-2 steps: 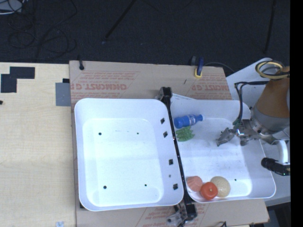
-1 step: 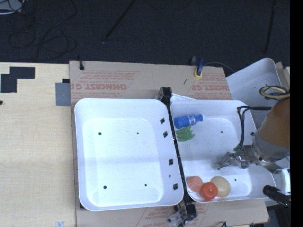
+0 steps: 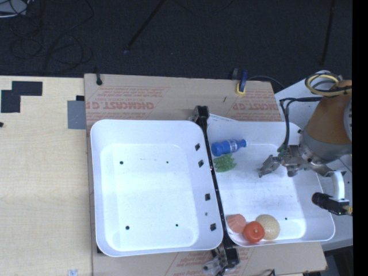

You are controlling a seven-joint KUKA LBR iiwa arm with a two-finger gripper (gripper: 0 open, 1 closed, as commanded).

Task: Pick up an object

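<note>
Gripper [image 3: 270,167] hangs over the right bin [image 3: 313,237], at about the 3 o'clock side of the view, and its two fingers look spread a little apart with nothing between them, so I judge it as open and not holding any object. The nearest things to it are at its 9 o'clock: a blue bottle [image 3: 227,146] lying on its side, and just below this, touching or almost touching, a small green object [image 3: 224,164] which is too blurred to name. The bottle is probably light and hollow plastic, stiff enough but smooth and round, so it may roll or slip; the best hold I think is across the middle of the body, with fingers at both long sides, not on the narrow cap end. The green object looks soft and low, harder to catch. At the 6 o'clock corner of the same bin three round things are packed together: a pink piece [image 3: 234,221], a red ball [image 3: 253,232] and a pale yellow ball [image 3: 268,225], all touching and close to the wall, so there is little room for fingers. The left bin [image 3: 98,183] shows a bare white floor with a few dark dots
</note>
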